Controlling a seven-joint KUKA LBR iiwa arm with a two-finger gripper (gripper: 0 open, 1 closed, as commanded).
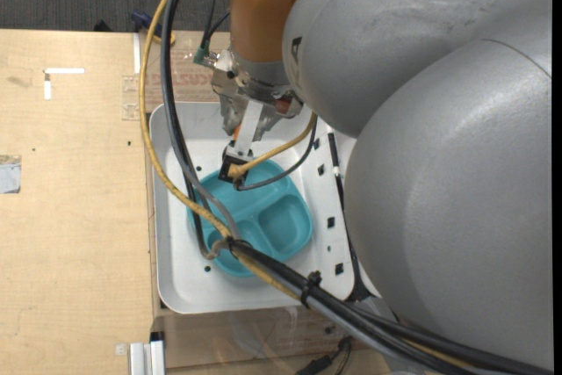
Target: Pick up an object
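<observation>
A teal dish with divided compartments (283, 222) lies in the left white bin (167, 215), toward the bin's near middle. My gripper (243, 126) hangs below the orange wrist band, over the bin's far part and just above the dish's far rim. Nothing shows between it and the dish. Yellow and black cables sweep across the dish's left side and hide part of it.
The grey arm (439, 145) covers the whole right side, including most of the second bin. Bare wooden bench (70, 189) lies to the left of the bin. A strip of cardboard (180, 73) sits behind the bin's far edge.
</observation>
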